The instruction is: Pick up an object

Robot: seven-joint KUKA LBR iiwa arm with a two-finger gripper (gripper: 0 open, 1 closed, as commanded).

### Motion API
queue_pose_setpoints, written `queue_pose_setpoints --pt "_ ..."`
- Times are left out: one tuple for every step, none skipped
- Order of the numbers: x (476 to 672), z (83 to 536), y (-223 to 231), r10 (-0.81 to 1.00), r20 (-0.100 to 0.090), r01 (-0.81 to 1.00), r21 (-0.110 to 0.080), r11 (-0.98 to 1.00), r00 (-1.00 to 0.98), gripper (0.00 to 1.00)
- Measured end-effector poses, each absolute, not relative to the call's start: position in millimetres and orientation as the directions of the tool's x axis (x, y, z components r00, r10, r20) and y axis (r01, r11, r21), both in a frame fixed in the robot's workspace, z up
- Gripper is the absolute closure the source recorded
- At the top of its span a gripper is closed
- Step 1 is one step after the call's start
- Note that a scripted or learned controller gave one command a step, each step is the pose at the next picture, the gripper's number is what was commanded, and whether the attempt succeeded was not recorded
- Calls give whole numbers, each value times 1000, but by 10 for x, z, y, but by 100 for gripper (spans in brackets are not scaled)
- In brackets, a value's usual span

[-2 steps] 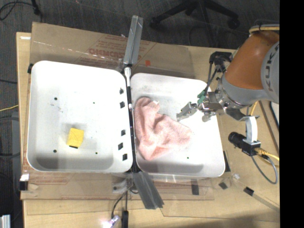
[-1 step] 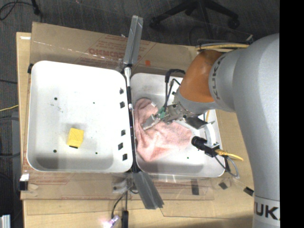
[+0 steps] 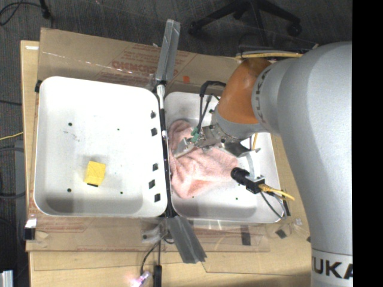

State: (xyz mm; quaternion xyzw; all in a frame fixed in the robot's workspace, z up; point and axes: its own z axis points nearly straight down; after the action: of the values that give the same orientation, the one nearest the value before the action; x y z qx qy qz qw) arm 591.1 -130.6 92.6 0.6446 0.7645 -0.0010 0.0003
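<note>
A pink cloth lies crumpled in the right bin, against its left wall. My gripper reaches down from the right and sits on the upper part of the cloth, low in the bin. The grey arm with its orange band covers the bin's upper right. A yellow sponge block rests on the floor of the left bin, toward its front left.
A grey divider bar runs between the two bins. A black connector with yellow cable hangs over the right bin beside the cloth. Cardboard lies under both bins; a chair base stands beyond the bench.
</note>
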Motion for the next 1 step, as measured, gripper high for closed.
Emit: queue_pose_setpoints --pt "5912 1023 -1307 985 -2 985 -2 172 -172 100"
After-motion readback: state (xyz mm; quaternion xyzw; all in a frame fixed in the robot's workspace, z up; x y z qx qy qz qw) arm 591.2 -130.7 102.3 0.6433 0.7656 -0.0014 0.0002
